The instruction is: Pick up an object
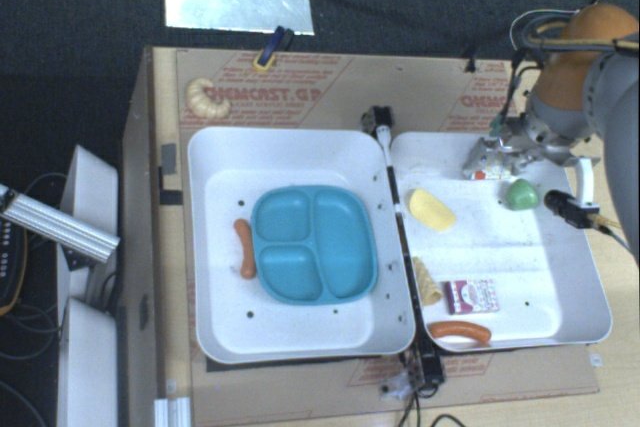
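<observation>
Up at the right bin's far end, the gripper hangs low; whether it is parted or closed, I cannot tell. Just beside it lies a round green ball, with no clear long axis, resting on the bin floor.

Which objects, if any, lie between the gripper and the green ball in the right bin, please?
Nothing visible does. The gripper is over the right bin near its far side, and the green ball lies just beside it, with bare white floor between them.
</observation>
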### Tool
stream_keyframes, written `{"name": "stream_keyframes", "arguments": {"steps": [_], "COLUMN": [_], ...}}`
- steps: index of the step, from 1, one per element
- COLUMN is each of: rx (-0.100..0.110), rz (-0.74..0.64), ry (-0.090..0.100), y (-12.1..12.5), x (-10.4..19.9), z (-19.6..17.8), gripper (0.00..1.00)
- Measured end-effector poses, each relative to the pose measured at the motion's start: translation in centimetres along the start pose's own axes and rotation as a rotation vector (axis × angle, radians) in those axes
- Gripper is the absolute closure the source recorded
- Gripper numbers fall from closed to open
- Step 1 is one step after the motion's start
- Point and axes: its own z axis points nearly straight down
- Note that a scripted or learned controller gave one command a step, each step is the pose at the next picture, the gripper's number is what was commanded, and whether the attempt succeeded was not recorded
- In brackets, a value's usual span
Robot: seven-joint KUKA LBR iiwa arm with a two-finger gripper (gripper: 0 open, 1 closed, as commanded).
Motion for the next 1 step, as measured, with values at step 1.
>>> {"name": "stream_keyframes", "arguments": {"steps": [1], "rx": [0.001], "rz": [0.0], "ry": [0.005], "y": [-0.01], "x": [6.55], "z": [-2.43], "gripper": [1.0]}}
